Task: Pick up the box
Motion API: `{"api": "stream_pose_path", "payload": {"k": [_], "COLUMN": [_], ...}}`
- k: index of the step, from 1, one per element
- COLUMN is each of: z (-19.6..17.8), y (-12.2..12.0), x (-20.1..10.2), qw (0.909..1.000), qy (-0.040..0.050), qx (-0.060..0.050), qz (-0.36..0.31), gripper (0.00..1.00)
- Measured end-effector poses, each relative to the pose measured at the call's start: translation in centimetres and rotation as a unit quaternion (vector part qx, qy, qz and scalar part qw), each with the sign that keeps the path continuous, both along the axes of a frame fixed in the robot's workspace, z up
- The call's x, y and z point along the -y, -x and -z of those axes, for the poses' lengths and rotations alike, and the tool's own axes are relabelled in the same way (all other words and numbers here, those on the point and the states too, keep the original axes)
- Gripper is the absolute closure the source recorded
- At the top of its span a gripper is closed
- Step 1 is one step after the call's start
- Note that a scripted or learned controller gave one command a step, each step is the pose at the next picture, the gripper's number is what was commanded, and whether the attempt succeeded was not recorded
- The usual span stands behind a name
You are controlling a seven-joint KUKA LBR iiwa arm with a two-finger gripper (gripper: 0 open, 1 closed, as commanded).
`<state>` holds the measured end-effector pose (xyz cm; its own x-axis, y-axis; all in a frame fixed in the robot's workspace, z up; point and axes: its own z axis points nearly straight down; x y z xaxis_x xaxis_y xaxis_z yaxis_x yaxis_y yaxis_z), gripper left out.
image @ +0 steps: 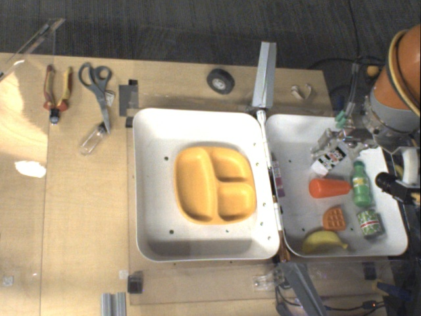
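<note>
**Closing in on the box**

You have the small white box (328, 159) in the right bin (289, 176), upper middle, just above the orange carrot (329, 187). Centre the gripper (337, 139) squarely over it before descending. The arm (395, 84) reaches in from the right, wrist low; I cannot tell whether the fingers are parted.

Robotics lab bench, wooden top, two white bins (151, 176), pliers (56, 92), scissors (99, 92), tape roll (221, 81), loose cables (355, 18)

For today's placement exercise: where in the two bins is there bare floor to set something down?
Left bin: bare white all round the yellow tray. Right bin: bare along its left side. Crowded at right: gripper, carrot, bottle, can, waffle, banana.
</note>
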<state>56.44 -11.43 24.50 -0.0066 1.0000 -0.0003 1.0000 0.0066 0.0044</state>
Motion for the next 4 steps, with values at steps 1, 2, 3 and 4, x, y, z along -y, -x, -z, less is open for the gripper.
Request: {"api": "stream_pose_path", "payload": {"k": [1, 2, 3, 4], "z": [10.7, 15.7, 15.7, 16.0], "y": [3.6, -4.6, -9.4, -9.4], "x": [1.5, 3.2, 5.0, 7.1], "qw": [0.9949, 0.9973, 0.9988, 0.9973], "qy": [0.0004, 0.0015, -0.0144, -0.0269], "qx": [0.0, 0.004, -0.034, -0.041], "qz": [-0.1, -0.073, -0.032, -0.054], "gripper": [0.0, 0.0, 0.0, 0.0]}}
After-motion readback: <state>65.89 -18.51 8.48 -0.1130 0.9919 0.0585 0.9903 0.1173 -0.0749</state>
